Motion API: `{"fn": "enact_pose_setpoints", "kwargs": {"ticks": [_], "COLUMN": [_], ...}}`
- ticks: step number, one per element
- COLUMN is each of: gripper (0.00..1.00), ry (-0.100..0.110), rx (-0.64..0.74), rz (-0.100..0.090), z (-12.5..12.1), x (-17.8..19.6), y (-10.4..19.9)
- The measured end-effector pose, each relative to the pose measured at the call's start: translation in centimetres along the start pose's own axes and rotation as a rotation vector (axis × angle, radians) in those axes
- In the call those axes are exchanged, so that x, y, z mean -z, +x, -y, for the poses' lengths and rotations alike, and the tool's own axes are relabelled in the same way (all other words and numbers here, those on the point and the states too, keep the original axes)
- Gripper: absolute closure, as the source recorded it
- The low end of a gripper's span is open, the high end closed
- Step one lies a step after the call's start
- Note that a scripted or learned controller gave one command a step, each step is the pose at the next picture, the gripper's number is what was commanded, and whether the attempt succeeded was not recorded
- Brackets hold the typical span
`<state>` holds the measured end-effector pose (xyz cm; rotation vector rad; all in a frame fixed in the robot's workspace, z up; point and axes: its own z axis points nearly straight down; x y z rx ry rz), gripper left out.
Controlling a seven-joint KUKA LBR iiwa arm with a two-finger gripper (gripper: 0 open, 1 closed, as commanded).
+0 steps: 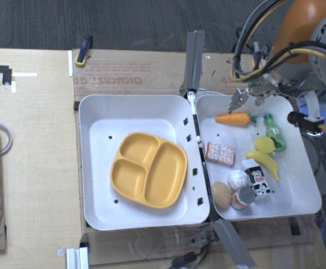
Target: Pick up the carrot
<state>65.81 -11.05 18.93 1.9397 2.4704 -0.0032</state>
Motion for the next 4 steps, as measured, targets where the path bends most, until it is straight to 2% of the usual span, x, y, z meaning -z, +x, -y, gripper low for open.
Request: {"fn": "enact_pose_setpoints", "kwargs": {"ticks": [1, 2, 3, 4], "gripper": [0.0, 0.0, 1.0, 1.0], "ry": [-0.002, -0.002, 0.005, -0.003], "rx": [-0.01, -0.01, -0.011, 0.107], "rz": [0.001, 0.001, -0.001, 0.001], "z": [0.6, 0.6, 0.8, -0.8], "x": [-9.7, -9.7, -8.9, 0.3], "y": [-3.1, -3.1, -3.2, 2.7]}}
